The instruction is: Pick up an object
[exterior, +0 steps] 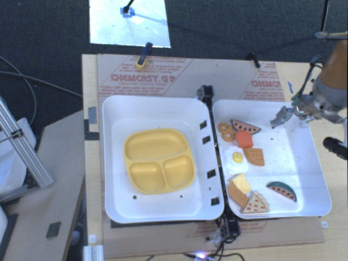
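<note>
A yellow divided tray is seen in the left bin. Toy food is grouped in the right bin: pretzel, fried egg, cheese, two watermelon slices. The gripper hangs above that bin's back edge, nothing held; its spread cannot be told. The arm is cut off at right.

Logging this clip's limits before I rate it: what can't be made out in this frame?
- Gripper in the camera view: small and blurred, so its finger state is unreadable.
- Arm: cut off by the right edge.
- Pizza slice and cheese wedge: whether they touch is unclear.
</note>
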Controlling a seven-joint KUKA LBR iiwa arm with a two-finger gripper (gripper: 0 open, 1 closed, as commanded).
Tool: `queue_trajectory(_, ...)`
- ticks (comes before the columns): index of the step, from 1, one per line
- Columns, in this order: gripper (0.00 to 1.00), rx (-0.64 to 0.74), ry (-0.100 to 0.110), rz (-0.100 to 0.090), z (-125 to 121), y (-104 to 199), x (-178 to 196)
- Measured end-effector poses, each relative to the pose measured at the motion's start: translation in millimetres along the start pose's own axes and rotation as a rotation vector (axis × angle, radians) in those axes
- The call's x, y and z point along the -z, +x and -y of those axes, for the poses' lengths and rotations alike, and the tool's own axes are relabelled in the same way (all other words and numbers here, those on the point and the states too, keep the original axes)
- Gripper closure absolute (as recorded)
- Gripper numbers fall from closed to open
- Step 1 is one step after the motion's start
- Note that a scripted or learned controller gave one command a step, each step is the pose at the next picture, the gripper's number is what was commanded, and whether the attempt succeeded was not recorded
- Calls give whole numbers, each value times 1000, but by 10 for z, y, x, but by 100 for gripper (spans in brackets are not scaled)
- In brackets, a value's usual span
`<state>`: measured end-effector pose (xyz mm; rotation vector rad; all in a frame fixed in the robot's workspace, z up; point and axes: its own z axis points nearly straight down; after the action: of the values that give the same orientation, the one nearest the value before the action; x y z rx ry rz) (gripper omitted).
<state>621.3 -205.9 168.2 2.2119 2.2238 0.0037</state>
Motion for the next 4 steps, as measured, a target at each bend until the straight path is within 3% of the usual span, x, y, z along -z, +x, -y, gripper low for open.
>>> queue_trajectory(1, 0, 1, -1, 1, -342, -2, -297)
queue_trajectory(2, 0, 2, 9, -5, 108, 686, -525)
queue_trajectory(3, 0, -10, 1, -4, 1057, 141, -807)
queue_trajectory(4, 0, 2, -3, 0, 336, 160, -824)
